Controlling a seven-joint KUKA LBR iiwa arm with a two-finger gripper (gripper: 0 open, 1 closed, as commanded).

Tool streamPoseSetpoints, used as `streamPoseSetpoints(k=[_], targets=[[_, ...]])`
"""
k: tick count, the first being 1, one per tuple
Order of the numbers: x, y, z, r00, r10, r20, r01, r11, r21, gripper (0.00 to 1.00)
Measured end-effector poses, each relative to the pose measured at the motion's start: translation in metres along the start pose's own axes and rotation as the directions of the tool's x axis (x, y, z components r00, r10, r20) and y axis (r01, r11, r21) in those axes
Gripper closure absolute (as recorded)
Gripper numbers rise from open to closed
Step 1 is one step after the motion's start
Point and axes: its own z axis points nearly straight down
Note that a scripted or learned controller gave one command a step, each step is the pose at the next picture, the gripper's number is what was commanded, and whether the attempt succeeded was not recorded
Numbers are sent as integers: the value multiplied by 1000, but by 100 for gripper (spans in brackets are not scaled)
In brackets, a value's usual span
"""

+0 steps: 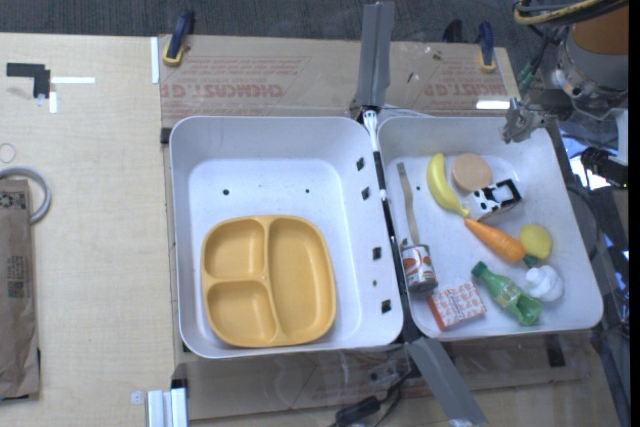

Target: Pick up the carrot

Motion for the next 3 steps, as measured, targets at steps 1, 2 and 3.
streamPoseSetpoints(k=[1,2,3], targets=[[30,-83,-14,996,88,-3,-88,996,2,100],[30,-83,-14,996,89,-3,-89,996,2,0],[27,-131,102,1000,22,-4,-22,1000,3,0]])
